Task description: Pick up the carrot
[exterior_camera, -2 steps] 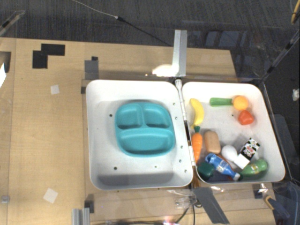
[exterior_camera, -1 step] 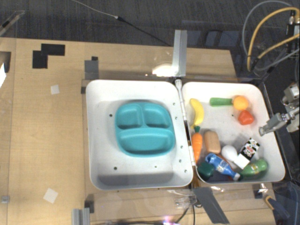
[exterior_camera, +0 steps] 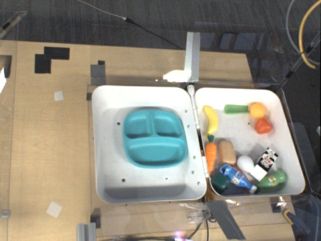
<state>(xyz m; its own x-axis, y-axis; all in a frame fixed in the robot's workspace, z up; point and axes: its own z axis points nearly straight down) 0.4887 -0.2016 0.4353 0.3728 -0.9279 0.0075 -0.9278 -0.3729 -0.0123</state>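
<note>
Wooden bench (exterior_camera: 45,149) bears two bins; dark carpet (exterior_camera: 150,9) beyond

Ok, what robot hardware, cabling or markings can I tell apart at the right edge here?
A yellow cable loops at the upper right, crossed by thin black cables running slantwise. Whether they belong to the robot cannot be told.

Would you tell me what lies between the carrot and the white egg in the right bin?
In the camera view, a tan bread-like piece lies between the carrot and the white egg.
</note>
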